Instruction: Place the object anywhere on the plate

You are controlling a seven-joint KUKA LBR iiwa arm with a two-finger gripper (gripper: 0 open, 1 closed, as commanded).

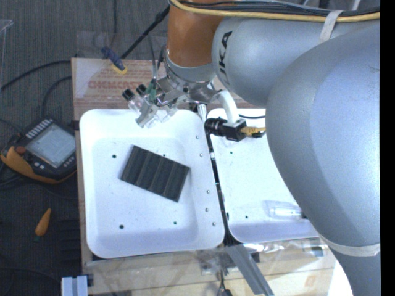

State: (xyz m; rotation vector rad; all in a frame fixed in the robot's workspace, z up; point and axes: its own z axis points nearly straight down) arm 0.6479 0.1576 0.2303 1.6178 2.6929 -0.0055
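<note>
A dark grey ribbed slab is lying flat in the middle of the left bin. It is rectangular, with several raised ridges running across its width, and it is sitting turned at a slant to the bin's walls. Nothing is touching it.

Above it in the view, near the bin's far rim, the gripper is hanging over the white floor, well apart from the slab. Whether it is released or clenched cannot be told, since the tip is small and blurred; nothing is showing in it. The orange band is sitting just above the wrist, and the grey arm is covering much of the right bin.

A clear plastic item is lying in the right bin. Left of the worktop, a handheld pendant with a screen is resting on the floor, with a small orange object nearer the camera.
</note>
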